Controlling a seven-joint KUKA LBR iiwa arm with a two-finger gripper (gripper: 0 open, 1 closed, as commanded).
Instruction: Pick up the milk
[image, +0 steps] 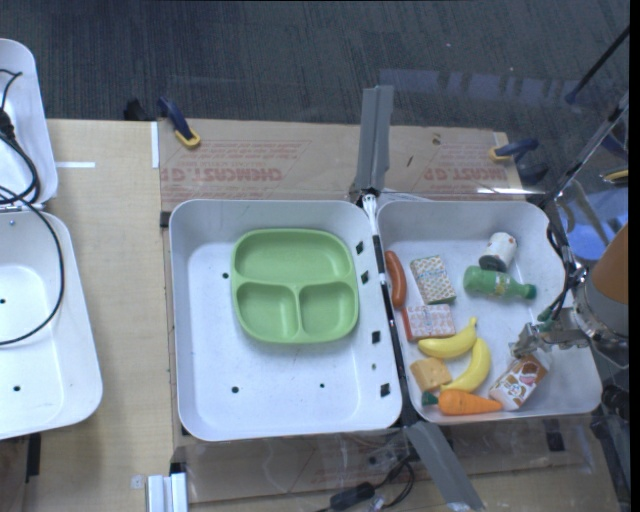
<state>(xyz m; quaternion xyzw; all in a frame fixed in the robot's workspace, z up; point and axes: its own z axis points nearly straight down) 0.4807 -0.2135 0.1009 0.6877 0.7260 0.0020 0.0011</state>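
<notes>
White-and-orange carton: we identify this as the milk (519, 382), lying tilted in the near right corner of the right bin (566, 405).
Gripper (532, 340): we see it directly above the milk's upper end, at or just short of contact; we cannot tell how far its fingers are spread, nor whether anything sits between them.
Arm (610, 300): it extends away from the milk toward the right edge.
Carrot (468, 403): just left of the milk, against the near wall.
Bananas (462, 352): two, left of the milk and beyond the carrot.
Bread piece (431, 373): left of the milk, touching the bananas.
Green bottle (497, 286): lying on its side, beyond the milk.
White container (499, 249): beyond the green bottle.
Patterned packets (432, 298): two, further left of the milk.
Red sausage (396, 277): beside the left wall.
Green divided plate (296, 285): in the left bin (200, 330), well apart from the milk.
</notes>
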